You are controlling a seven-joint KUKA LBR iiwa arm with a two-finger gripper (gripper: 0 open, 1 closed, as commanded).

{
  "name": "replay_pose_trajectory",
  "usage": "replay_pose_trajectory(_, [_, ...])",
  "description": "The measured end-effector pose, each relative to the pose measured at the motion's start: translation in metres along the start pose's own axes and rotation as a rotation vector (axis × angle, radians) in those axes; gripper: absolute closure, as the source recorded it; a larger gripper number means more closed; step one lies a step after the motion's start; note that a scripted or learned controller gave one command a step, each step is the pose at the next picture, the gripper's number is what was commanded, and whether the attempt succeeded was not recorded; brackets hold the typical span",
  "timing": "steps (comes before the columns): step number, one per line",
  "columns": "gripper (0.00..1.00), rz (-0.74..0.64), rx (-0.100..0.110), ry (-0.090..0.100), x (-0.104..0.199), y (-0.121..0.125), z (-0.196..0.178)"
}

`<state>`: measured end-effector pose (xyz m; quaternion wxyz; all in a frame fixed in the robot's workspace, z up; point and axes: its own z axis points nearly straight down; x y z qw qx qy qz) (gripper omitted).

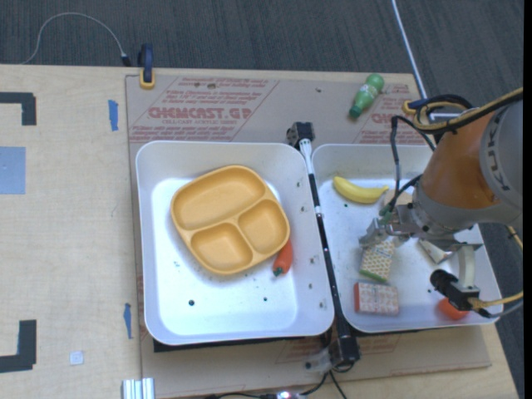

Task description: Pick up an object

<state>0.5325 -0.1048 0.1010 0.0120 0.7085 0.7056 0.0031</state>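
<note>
My gripper [380, 229] reaches down into the right bin [341, 248], with the arm's orange band [457, 169] above it. It hangs right over the top edge of a yellow-green patterned block [376, 263], close to it or touching it. A pink speckled block [376, 298] lies just in front of that one. A banana [359, 189] lies at the back of the same bin. A small orange-red item [453, 309] sits in the front right corner, partly hidden by the arm's cable.
The left bin [158, 281] holds a yellow divided plate [229, 219] and a small red carrot-like piece [283, 258] beside it. A green bottle [366, 96] lies on the cardboard behind the bins. A white object [465, 262] lies under the arm.
</note>
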Motion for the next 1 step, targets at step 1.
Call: replay_pose_trajectory(1, [1.00,-0.006,0.020,0.013,0.0546,-0.0510,-0.0856])
